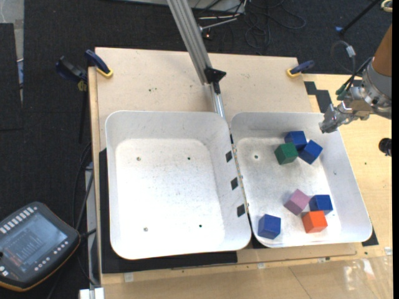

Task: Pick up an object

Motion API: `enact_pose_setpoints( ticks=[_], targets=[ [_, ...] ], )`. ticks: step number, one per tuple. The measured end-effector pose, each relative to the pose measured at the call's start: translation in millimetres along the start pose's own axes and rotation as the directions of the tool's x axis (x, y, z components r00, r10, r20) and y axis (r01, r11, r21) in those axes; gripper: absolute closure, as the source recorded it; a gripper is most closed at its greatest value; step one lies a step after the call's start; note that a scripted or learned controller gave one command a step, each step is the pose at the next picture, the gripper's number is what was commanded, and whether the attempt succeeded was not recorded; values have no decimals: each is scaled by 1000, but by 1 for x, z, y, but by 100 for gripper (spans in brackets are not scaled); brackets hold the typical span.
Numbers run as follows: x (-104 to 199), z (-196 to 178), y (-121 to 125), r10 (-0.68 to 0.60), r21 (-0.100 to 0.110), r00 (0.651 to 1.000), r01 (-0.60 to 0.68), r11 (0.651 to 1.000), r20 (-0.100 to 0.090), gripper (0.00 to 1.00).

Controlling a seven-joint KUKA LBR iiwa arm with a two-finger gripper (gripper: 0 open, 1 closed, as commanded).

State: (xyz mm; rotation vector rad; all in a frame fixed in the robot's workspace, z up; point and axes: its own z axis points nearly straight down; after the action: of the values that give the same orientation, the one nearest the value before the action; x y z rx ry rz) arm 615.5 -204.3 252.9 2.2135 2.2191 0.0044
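Grey metal gripper [329, 123] at the right edge of the view, above the upper right rim of the right bin [351, 185]. Finger spacing: cannot tell (tips small and blurred against the rim). Nothing visible between the tips. Carried by the arm [380, 83], entering from the right, over the bare wooden bench [262, 86].

Nearest objects, down and to the left of the gripper, inside the right bin:
- upper blue cube [295, 139], closest to the gripper, near but apart from it;
- second blue cube [310, 151], just beside the first, toward the bin's right wall;
- green cube [286, 153], touching or almost touching the upper blue cube on its left side.

Farther objects, well apart from the gripper, in the bin's lower half:
- pink cube [297, 201];
- blue cube [322, 203], just beside the pink one;
- orange-red cube [315, 221], directly below these two, near the lower rim;
- lone blue cube [269, 226], near the lower left corner.

All seven resting on the bin floor.

Left bin [124, 136] alongside, sharing the centre seam with the right bin. Slanted aluminium strut [190, 33] descending from the top of the view to that seam. Blue-and-yellow clamps [98, 63] at the bench's far corners. Teach pendant [34, 245] at lower left, off the bench.
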Motion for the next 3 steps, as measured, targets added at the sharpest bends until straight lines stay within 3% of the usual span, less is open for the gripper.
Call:
enact_pose_setpoints(
  ticks=[1,3],
  targets=[
    [47,-6,12,-4,4,1000,4,1000,-4,100],
    [146,20,27,-5,8,1000,5,1000,-5,100]
  ],
)
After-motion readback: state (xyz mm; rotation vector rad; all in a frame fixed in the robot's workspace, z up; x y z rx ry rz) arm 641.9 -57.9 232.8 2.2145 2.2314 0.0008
